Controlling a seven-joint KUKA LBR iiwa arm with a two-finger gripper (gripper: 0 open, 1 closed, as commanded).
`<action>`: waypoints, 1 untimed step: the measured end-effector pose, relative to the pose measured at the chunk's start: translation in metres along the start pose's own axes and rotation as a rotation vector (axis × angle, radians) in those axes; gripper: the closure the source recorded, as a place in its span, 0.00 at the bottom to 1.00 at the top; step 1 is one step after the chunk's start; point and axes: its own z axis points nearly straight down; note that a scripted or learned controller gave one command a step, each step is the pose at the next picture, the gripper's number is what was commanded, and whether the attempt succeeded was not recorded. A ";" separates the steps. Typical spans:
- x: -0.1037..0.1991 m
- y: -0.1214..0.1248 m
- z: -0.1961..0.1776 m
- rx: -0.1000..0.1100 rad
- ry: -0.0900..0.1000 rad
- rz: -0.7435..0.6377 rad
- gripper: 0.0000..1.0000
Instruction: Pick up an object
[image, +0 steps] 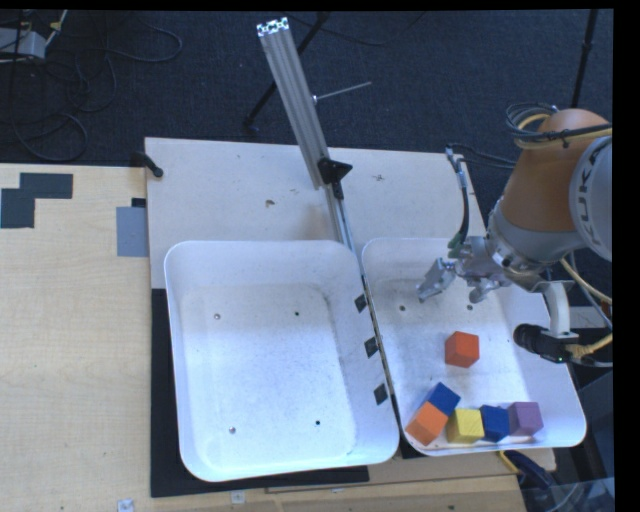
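Red cube (461, 349) lies below the open, empty gripper (457, 287).

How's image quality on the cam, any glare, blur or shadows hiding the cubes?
Camera view: even, soft light, with mild washout on the two shallow white bins; the lone orange-red cube and the row of coloured cubes are sharp with short shadows; the two-finger metal gripper looks slightly soft; the floor behind is dark.

Two shallow white bins sit side by side: the left bin (200, 262) and the right bin (420, 262). Six blocks lie in the right one: two orange blocks (462, 349) (427, 423); two blue blocks (443, 398) (495, 422); one yellow block (466, 426); one purple block (526, 418).
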 end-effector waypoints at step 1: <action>-0.045 -0.023 0.082 0.017 0.000 0.008 0.00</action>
